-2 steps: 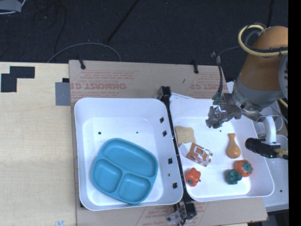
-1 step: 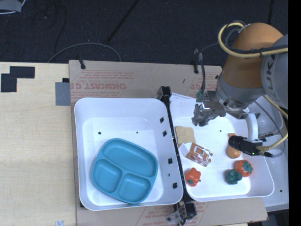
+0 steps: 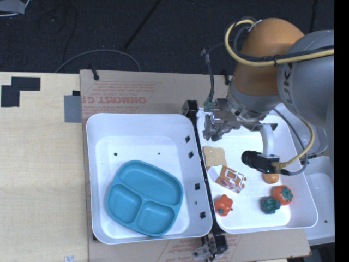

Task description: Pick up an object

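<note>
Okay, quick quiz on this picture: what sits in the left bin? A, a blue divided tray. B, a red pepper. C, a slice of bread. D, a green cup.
A: the blue divided tray lies in the left bin, its three compartments facing up.

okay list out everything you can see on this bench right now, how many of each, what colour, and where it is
White bins: two, white, side by side on the bench.
Divided plate: one, blue, three compartments, lying in the left bin.
Toy bread slice: one, tan, right bin, near its left wall.
Small packet: one, white with orange print, right bin, just below the bread slice.
Toy pepper: one, red-orange, right bin, near its front left corner.
Toy tomato: one, red with a green top, right bin, front right.
Small toy: one, teal, touching the tomato's left side.
Small round toy: one, orange, right bin, partly hidden behind a black fitting.
Cardboard sheet: one, brown, printed, under the bins.
Arm: one, grey with an orange band, reaching in from the right.
Gripper: one, dark, over the right bin's back left corner.
</note>
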You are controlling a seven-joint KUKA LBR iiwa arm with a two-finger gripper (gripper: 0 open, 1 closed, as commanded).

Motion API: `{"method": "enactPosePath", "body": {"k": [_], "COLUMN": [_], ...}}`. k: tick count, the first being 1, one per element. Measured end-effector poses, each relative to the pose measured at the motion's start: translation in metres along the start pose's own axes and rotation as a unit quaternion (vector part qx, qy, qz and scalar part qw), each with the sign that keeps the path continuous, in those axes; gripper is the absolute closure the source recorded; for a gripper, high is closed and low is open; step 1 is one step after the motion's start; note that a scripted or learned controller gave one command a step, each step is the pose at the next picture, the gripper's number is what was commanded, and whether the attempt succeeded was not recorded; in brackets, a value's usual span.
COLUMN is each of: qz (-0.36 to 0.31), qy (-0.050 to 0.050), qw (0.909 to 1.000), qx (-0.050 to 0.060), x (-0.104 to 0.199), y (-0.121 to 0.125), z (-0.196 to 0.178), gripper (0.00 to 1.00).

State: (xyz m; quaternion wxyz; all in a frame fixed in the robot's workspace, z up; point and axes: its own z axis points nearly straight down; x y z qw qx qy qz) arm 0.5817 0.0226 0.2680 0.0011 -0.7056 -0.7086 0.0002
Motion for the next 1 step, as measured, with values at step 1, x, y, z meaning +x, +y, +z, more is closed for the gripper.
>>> {"method": "enactPosePath", "body": {"k": [1], "qz": [0.000], "qy": [0.000], "qw": [1.0000], "qx": [0.001], "x": [0.0513], "y": [0.0193], "z": [0.0200], "gripper": [1.00]}}
